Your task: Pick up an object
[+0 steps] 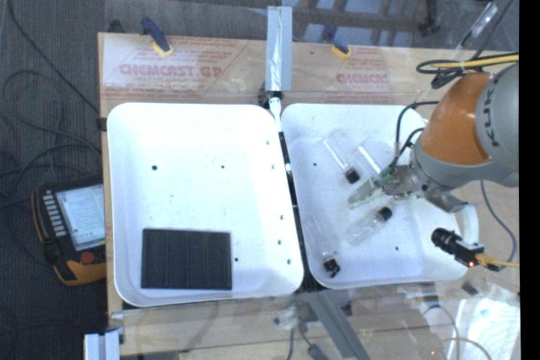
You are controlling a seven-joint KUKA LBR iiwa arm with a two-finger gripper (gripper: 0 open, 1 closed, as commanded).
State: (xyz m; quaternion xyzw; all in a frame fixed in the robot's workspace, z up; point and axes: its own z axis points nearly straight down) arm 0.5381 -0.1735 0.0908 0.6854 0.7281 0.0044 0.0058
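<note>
White plastic bins sit side by side on the bench. The left bin (pixel 126 181) holds a black ridged panel (pixel 186 259) lying flat in its near corner. The right bin (pixel 371 265) carries several small clear vials with black caps: one (pixel 338 158) toward the far side, one (pixel 369 225) near the middle, and one (pixel 322 257) by the near wall. The grey arm (pixel 472 135) with its orange band reaches in from the right, and the gripper (pixel 390 181) hangs low over the right bin just beside the middle vials; whether it is spread or closed cannot be told.
</note>
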